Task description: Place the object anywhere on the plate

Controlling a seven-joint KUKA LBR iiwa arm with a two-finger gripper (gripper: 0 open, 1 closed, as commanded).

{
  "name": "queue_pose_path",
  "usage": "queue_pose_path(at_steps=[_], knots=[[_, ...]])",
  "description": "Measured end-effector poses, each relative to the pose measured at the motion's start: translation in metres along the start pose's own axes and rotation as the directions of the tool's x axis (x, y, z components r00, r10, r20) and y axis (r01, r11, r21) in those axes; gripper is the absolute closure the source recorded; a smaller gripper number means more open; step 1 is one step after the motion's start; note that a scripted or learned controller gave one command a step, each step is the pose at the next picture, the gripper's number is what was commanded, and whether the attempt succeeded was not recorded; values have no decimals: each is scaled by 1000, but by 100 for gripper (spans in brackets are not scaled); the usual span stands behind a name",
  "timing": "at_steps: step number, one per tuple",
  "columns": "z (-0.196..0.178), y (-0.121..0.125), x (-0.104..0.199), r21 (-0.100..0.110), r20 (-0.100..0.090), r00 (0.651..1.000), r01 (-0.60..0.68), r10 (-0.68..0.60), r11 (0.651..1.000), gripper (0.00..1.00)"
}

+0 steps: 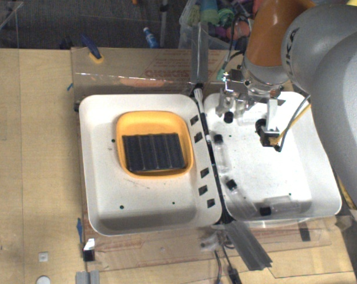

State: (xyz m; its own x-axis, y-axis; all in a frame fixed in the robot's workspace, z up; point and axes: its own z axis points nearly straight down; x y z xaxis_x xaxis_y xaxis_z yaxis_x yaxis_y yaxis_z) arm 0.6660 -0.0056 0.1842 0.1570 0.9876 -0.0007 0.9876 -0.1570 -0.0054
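gripper [236, 104] over right bin's [285, 176] far-left corner | opening: cannot tell | black ribbed slab [153, 152] left and nearer, flat on yellow plate [128, 123], long axis left-right

The arm [335, 58] is broad, rounded, smooth grey, with dark lettering near a glossy orange band [272, 28] above the wrist. The tool [233, 104] below is silvery metal.

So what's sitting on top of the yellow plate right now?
A dark ribbed slab lies flat on the yellow plate, in the left bin. It covers most of the plate's floor, so anything beneath it is hidden.
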Motion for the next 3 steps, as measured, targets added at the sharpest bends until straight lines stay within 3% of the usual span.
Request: queue_pose_path(at_steps=[1,2,3], knots=[[0,-2,10,0,0,990,143,-143,990,100],[0,-1,10,-1,0,990,143,-143,990,0],[-24,7,-39,-8,1,984,176,-176,984,0]])
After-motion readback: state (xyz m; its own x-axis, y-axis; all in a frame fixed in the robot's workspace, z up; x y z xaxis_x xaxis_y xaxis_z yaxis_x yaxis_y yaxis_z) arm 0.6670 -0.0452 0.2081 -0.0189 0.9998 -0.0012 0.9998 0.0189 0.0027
